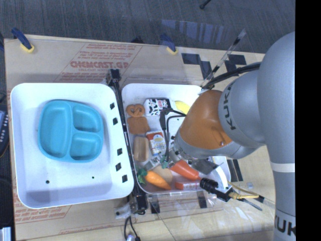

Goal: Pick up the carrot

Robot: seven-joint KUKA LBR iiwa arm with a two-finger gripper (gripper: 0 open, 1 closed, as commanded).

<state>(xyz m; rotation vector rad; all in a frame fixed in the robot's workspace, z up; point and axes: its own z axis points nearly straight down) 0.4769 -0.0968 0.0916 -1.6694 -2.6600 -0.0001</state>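
The carrot [156,180], orange with a green stub at its left end, lies at the near edge of the right bin [131,92]. A redder orange piece [185,170] lies just to its right. My gripper [168,160] reaches down from under the orange wrist band [203,122], just above and to the right of the carrot. The wrist hides most of the gripper. Nothing visibly hangs from it.
The right bin also holds a brown pretzel [134,110], toast [138,126], a cow-patterned carton [157,106], a yellow piece [181,106], a red-and-white packet [157,142] and a bun [141,148]. A blue divided plate [70,130] sits in the left bin [30,185].
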